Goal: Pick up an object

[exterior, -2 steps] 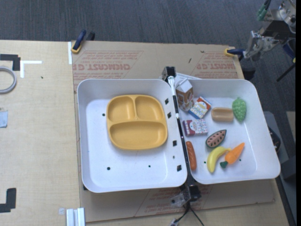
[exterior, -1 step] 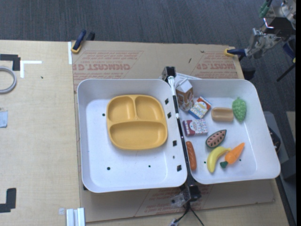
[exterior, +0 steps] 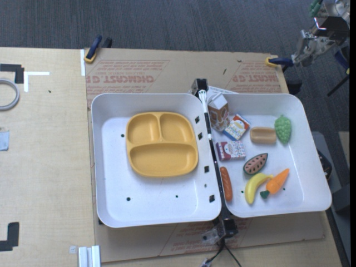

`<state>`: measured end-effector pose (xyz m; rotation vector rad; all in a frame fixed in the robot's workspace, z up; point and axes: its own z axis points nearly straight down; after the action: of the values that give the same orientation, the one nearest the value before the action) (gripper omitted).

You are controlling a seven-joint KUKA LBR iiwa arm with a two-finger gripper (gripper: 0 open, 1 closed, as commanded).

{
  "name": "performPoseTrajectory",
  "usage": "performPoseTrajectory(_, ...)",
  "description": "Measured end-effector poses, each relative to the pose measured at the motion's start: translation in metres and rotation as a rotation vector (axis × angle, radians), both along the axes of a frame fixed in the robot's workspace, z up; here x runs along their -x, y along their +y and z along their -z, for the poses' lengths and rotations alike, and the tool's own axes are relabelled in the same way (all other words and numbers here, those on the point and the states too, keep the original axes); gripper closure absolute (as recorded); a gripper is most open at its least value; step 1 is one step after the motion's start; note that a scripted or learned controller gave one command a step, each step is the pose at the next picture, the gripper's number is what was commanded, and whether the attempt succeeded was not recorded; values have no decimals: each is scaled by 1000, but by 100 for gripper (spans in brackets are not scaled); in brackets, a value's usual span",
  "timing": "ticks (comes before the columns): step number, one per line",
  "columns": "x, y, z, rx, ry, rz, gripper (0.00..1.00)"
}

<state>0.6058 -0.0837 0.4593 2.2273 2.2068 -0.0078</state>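
Fingers [exterior: 312, 44] are parked way up at the top right, well clear of both bins, and honestly I can't tell if they're open or closed from this angle. Nothing visibly in them.

Going big to small: the table [exterior: 44, 166] carries the left bin [exterior: 95, 149] and the right bin [exterior: 311, 154], side by side. The left one has a yellow divided plate [exterior: 162, 143] in it. All the grabbable stuff sits in the right bin: a small carton [exterior: 218, 111] right against the shared wall, a bread roll [exterior: 263, 135], a green bunch [exterior: 283, 129], a banana [exterior: 254, 187], a carrot [exterior: 277, 181], a watermelon slice [exterior: 255, 163], a sausage [exterior: 226, 183] and two little packets [exterior: 230, 150].

What could go wrong, my guess: the banana and carrot are touching, so a grab there may nudge one away or catch both. The sausage and carton hug the wall, so a finger could hit the rim. The packets lie flat and could just slide.
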Motion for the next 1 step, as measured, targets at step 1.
performPoseTrajectory(1,-1,0,-9,2,0,-3,100)
